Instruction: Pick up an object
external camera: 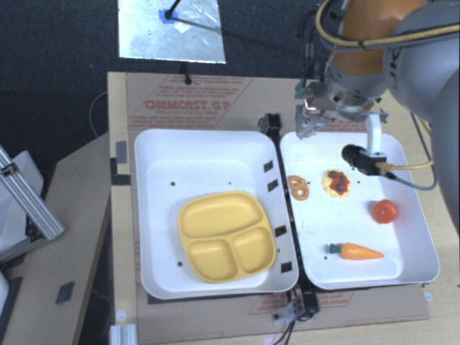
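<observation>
The right bin (pixel 413 261) holds a small brown pretzel (pixel 297 187), a round mini pizza (pixel 336 183), a red tomato (pixel 384 211) and an orange carrot (pixel 356 251) lying on its side. My gripper (pixel 307 126) hangs over the bin's far left corner, above and behind the pretzel, with nothing visibly in it. The grey arm with its orange band (pixel 374 20) covers the bin's far right side.
The left bin (pixel 154 192) holds a yellow divided plate (pixel 226 234). A black part with a cable (pixel 359 158) juts from the wrist just above the pizza. A silver sheet (pixel 171 20) lies beyond the bins.
</observation>
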Robot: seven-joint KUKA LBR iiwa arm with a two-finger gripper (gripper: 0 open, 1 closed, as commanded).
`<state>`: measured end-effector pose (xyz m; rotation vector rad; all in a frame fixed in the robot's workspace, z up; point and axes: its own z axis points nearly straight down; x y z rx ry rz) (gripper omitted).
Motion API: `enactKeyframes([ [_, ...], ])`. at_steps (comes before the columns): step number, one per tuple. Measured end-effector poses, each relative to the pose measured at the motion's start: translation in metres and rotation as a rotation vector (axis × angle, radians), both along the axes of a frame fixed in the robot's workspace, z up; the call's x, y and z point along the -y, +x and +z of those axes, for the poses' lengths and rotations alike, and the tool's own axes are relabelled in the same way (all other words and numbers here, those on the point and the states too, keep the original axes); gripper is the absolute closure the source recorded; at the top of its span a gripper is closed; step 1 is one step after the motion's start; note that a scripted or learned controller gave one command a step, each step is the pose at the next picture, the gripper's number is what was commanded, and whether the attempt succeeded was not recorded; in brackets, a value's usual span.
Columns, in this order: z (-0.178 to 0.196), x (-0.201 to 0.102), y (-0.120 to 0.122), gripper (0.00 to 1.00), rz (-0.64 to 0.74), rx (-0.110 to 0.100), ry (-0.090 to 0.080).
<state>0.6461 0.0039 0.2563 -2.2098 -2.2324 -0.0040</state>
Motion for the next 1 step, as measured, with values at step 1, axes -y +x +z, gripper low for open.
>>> enactKeyframes([
  [1,-0.0152,-0.0536,-0.011,1.0,0.0,-0.001,0.0],
])
